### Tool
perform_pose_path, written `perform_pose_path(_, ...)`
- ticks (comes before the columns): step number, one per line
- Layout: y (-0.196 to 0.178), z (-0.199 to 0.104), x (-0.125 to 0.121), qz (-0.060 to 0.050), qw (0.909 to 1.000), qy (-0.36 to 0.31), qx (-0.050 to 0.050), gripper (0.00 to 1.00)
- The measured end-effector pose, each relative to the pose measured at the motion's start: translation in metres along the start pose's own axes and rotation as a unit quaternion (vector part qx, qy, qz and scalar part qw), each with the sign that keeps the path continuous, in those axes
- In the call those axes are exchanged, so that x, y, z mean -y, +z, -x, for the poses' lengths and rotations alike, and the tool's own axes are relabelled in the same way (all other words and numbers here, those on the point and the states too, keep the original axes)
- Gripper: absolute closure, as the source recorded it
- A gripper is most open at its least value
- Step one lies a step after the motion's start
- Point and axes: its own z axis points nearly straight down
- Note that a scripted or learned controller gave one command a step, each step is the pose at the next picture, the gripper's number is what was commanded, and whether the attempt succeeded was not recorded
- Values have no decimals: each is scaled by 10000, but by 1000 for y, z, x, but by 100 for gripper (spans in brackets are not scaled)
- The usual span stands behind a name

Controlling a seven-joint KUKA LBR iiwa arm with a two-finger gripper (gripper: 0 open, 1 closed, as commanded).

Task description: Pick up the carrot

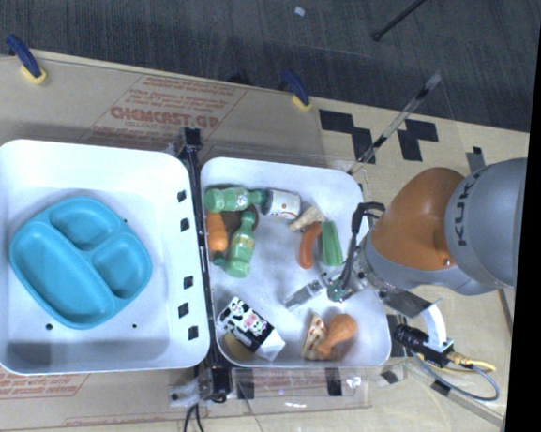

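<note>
The carrot [216, 235] is a short orange piece lying by the left wall of the right bin [364, 352], touching a green bottle [241, 245]. A similar orange-red oblong piece [307, 247] lies near the bin's middle, beside a green vegetable [330, 245]. My gripper [322, 293] is low in the right bin, just below those two pieces and well to the right of the carrot. Its fingers [299, 296] are open, with bare bin floor between them. The arm's orange band [420, 228] hangs over the bin's right wall.
A second green bottle [229, 200] and a white packet [286, 203] lie at the bin's back. A cow-print carton [245, 323] and a brown bread-like piece [332, 334] sit at the front. The left bin [30, 166] holds a blue divided plate [78, 259].
</note>
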Motion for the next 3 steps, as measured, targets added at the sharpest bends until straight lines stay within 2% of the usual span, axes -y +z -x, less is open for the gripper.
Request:
perform_pose_path(1, 0, -12, 22, 5, 10000, -6, 1, 0)
perform_pose_path(2, -9, -12, 21, 0, 10000, -59, 1, 100)
perform_pose_path(3, -9, -12, 21, 2, 10000, -57, 2, 0)
